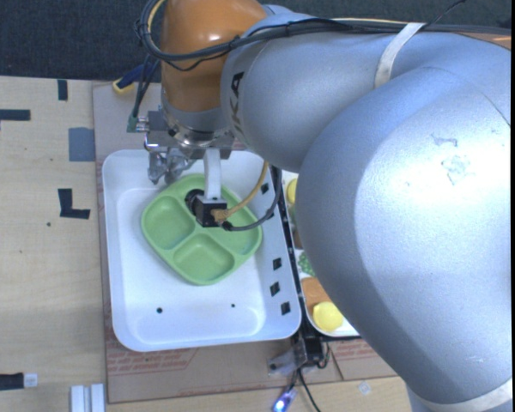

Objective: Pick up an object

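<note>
Watch the gripper [166,165]: it sits low at the far edge of the left bin [113,256], right over the far rim of the green plate [199,261]. You cannot tell from this view how far the claw is open, or whether it has hold of anything; nothing is plainly caught in it.

What could go wrong, as a judgement: the plate is wide, shallow and smooth, so a pinch on its thin rim may slip as the arm lifts. A lift by one edge would let the plate swing or drop back. If the claw comes down on the flat floor of a compartment instead of the rim, it will close on nothing. The bin's far wall is near, so the claw could press against it too.

The plate is pale green, likely plastic, with rounded corners and three compartments split by low ridges. It lies flat, turned at a slant, in the far half of the left bin, nearer the right wall. Past that wall, a yellow round thing [328,317] lies near the right bin's near edge.
</note>
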Available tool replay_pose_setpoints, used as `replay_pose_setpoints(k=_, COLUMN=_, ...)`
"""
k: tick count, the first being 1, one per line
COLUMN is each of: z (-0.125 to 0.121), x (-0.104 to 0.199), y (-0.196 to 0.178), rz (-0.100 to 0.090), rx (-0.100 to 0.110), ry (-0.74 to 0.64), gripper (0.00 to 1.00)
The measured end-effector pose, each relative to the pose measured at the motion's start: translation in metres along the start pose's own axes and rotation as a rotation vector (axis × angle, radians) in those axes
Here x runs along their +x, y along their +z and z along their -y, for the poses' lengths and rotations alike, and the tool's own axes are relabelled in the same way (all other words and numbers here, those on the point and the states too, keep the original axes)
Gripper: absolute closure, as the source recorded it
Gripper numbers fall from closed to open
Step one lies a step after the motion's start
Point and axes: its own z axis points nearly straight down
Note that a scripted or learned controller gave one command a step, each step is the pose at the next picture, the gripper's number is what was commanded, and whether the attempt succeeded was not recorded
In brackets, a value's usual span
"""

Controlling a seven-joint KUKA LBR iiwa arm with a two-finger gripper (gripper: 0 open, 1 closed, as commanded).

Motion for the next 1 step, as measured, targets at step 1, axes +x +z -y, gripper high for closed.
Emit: replay_pose_setpoints(k=1, z=0.0852, x=0.0015, y=-0.0229, rz=-0.002, rx=0.004, ry=-0.004, gripper=1.0)
